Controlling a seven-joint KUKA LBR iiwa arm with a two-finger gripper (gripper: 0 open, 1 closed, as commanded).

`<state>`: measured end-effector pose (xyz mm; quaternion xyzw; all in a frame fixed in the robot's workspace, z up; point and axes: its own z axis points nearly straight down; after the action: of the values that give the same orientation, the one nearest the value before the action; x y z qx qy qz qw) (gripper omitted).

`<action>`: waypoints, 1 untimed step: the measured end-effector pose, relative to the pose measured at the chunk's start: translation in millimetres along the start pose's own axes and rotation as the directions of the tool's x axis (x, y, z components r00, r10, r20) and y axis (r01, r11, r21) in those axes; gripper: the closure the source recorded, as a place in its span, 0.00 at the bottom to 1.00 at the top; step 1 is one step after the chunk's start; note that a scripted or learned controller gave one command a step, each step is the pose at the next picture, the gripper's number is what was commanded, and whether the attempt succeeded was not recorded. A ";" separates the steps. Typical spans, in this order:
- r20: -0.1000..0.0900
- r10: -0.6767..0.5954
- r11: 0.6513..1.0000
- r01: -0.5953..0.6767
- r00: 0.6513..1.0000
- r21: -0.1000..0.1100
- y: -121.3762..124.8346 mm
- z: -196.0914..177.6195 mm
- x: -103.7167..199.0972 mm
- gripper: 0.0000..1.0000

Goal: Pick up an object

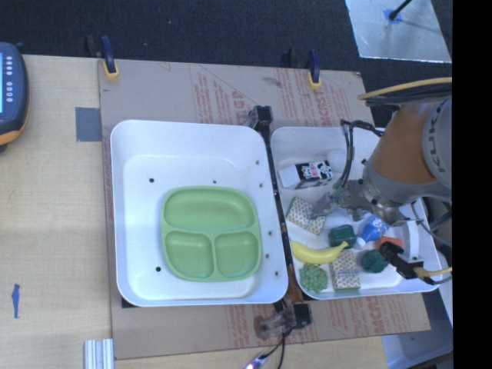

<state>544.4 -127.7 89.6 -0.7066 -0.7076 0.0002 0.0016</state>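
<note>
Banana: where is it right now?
The banana lies in the right bin, toward its near-left part, with a green round object just below it and a dark green block above its right end.

Bright, even light from above, and the left bin (131, 206) is nearly washed out, its white walls glaring with little detail. The green tray (210, 233) casts only a faint, soft shadow. Past the bench the floor goes almost black, apart from one pale glaring patch (396, 18) at top right. Everything is slightly soft, and small items in the right bin (307, 138) blur together.
</note>
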 end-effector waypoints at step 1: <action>0.001 -0.012 0.999 0.012 1.000 0.041 108.2 -4.2 -7.1 0.00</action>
<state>652.6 -134.7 93.5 -0.7021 -0.7118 0.0151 0.0157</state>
